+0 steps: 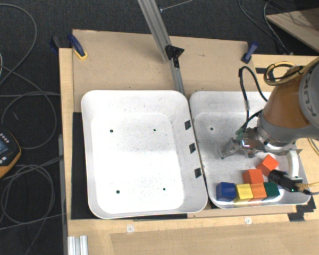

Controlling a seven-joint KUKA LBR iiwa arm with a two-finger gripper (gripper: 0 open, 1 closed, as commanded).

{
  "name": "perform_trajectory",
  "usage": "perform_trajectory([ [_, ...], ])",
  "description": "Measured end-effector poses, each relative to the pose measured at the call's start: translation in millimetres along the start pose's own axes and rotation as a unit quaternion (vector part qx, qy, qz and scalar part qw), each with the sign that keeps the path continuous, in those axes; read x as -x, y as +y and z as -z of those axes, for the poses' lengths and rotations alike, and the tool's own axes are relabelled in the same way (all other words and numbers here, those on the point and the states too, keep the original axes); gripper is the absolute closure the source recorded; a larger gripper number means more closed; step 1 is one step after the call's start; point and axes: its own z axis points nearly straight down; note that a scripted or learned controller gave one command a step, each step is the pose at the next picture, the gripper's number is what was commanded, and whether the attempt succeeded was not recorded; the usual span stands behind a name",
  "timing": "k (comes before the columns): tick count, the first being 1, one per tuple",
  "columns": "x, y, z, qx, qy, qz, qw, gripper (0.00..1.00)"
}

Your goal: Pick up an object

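Note:
My gripper (229, 147) hangs low over the middle of the right bin (212, 110), below the grey arm with its orange band (284, 110). Its fingers are spread open with only bare bin floor between them. Several small blocks are bunched in the bin's front right corner: a blue block (226, 190), a yellow block (244, 192), an orange block (253, 176), a second orange block (268, 164) and a green block (271, 189). The gripper is up and to the left of this bunch and touches none of the blocks.
The left bin (95, 142) lies beside the right one, with a raised divider edge (194, 147) between them. A slanted metal pole (159, 25) stands behind the bins. Cables trail from the arm at the right.

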Motion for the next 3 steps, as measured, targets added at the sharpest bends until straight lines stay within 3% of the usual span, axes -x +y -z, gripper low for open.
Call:
perform_trajectory([
  [1,0,2,14,0.004,-0.001,0.0,1.0,1.0],
  [3,11,1,139,0.008,-0.003,0.001,1.0,1.0],
])
